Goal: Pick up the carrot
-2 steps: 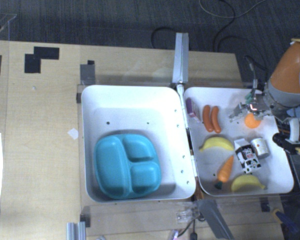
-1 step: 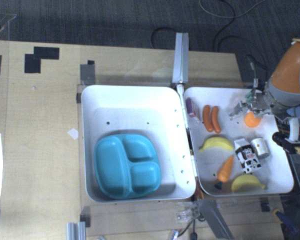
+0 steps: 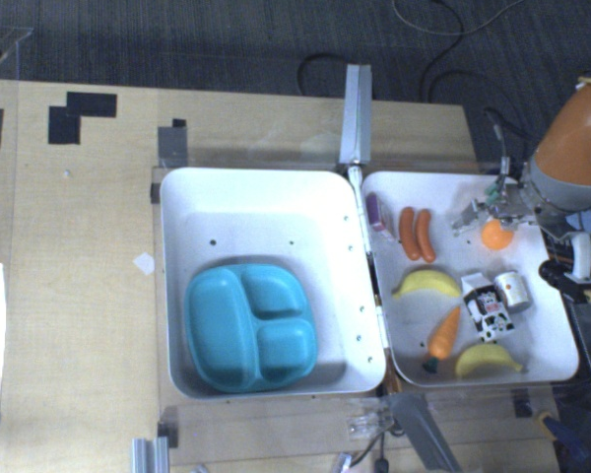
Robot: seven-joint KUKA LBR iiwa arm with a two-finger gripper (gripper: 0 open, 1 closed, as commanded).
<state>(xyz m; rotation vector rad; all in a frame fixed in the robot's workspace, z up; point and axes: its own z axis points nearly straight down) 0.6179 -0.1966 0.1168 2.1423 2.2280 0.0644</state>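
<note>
The gripper (image 3: 494,305) hangs beside the carrot (image 3: 443,334), fingers' state unclear; still the approach, I'd say, needing a leftward shift.

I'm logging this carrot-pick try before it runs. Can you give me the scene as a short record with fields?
target: carrot, lying in the right bin near its front, between two bananas
gripper: gripper at the right bin's back, above a small orange ball, apart from the carrot
other right-bin items: two sausages, upper banana, lower banana, silver can
left bin: left bin holds a blue divided tray
</note>
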